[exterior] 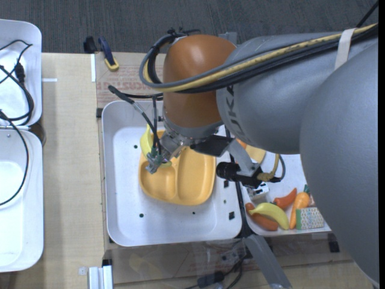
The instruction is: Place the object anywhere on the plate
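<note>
We see open white bin floor [174, 224] below and left of the yellow plate [180, 182], arm [252, 95] blocking above, toy food [280, 212] crowding the right

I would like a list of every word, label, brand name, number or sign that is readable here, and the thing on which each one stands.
"KU": large dark letters on the grey arm, cut off by the wrist.
Reddish print on the bench above the bin: too blurred to read.
Small card beside the toy banana: print too small to read.

right bin [313, 229] — toy banana [269, 209] | carrot [285, 198] | bench edge — blue clamp [108, 54]
</note>
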Robot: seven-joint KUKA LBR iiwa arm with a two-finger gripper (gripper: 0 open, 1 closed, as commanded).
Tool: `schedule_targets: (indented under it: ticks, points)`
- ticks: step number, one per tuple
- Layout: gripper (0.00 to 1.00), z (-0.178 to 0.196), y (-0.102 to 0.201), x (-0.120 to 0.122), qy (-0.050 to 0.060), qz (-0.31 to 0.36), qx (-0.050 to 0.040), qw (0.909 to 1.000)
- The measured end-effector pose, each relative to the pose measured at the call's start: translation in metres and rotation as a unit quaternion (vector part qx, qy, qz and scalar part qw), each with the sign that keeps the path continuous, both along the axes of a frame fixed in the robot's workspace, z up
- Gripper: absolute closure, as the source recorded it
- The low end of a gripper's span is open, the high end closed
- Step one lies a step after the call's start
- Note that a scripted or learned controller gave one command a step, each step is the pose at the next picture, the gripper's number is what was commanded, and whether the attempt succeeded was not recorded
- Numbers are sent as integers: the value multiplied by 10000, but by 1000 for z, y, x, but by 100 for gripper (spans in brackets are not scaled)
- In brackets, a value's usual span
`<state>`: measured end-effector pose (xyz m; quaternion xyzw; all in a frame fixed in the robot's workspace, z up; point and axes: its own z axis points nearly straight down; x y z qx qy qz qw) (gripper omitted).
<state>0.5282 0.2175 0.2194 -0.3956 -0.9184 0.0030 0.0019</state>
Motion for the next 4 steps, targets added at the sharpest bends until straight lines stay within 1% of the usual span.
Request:
schedule_targets:
  ticks: [1, 2, 3, 4]
  points:
    - [100, -80, -6, -10, 9, 86, -1, 10000]
    - [100, 80, -113, -12, -6, 1369, 13, 9906]
    - [100, 5, -126, -49, 8, 1704, 22, 9854]
    - [100, 56, -193, -26, -11, 2260, 24, 9741]
